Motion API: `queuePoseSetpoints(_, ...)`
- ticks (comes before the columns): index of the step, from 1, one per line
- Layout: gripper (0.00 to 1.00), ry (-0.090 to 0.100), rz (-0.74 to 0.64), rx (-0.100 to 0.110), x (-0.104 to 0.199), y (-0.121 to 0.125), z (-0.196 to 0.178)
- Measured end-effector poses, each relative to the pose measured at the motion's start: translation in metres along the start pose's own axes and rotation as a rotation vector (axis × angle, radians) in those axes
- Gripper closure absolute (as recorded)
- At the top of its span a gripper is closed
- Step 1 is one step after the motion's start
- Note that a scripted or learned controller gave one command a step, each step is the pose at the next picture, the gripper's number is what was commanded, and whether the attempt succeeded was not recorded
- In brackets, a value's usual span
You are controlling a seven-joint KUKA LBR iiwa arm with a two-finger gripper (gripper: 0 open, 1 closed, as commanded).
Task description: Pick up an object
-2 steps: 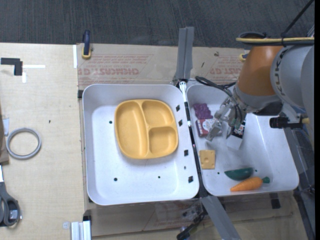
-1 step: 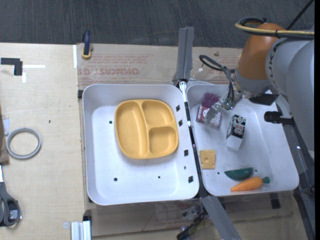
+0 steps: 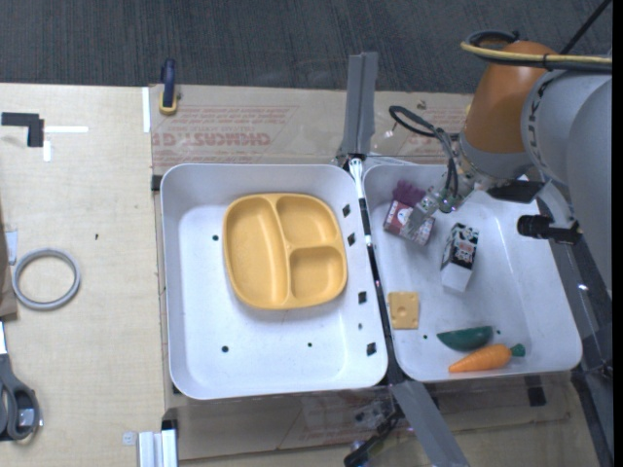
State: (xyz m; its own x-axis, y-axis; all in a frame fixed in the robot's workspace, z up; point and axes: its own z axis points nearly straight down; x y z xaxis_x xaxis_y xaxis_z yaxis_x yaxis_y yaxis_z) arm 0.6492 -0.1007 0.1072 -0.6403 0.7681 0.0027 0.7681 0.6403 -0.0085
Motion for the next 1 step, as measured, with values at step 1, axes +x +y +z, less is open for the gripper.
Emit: queuePoseSetpoints(1, 1.0, -0.004, 0.282, -0.008, 0.0575, 0.0377, -0.1663)
